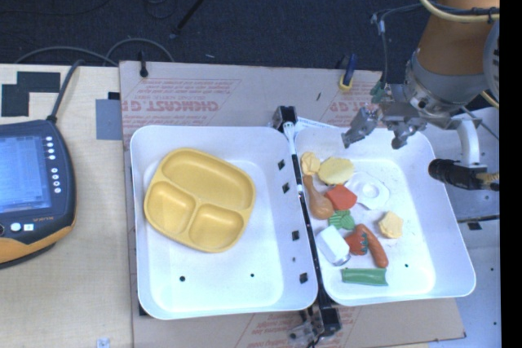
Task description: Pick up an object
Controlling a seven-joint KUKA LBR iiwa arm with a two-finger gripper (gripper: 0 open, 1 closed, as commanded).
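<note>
A handheld screen unit (33, 187) lies at the far left on the table (90, 289). To its right a brown cardboard sheet (212, 98) with red print carries two white bins side by side.

The left bin (163, 289) holds a yellow tray (199, 198) with three compartments, set toward the bin's left and far part. Black clips (292, 200) run along the seam between the bins.

The right bin (444, 265) holds a heap of toy food near its left wall. At the far end lie a small pale yellow piece (309, 163) and a rounder yellow piece (336, 170), touching. Just nearer sits an orange-brown piece (316, 198) beside a red piece (342, 196), with a green leafy bit (342, 218) below them. A white ring (371, 191) lies flat to the right of the red piece, and a yellow chunk (391, 225) sits apart further right. Toward the near side come a white block (333, 244), a red and orange sausage shape (369, 246) and a green bean pod (364, 277), the pod lying nearest of all.

The jaws (381, 133) hang over the far edge of the right bin, spread wide with nothing between them, above and to the right of the yellow pieces and apart from them. The arm (457, 37) rises behind at the far right.
</note>
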